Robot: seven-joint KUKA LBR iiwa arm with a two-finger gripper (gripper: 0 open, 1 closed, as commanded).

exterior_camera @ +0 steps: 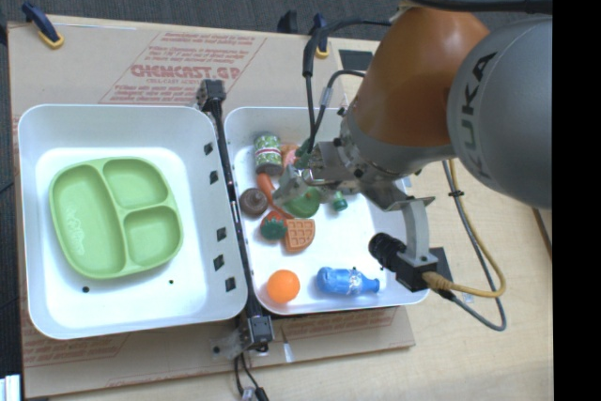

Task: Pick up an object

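In the right bin, nearest, lie an orange ball and a blue toy. Beyond them sit a waffle piece and a brown disc. The gripper hangs over a green object; whether its fingers grasp it, I cannot tell. Farther back stands a small can. A green divided plate rests in the left bin.

A divided plate lies in the left bin; at its 3 o'clock, the right bin holds the toys.
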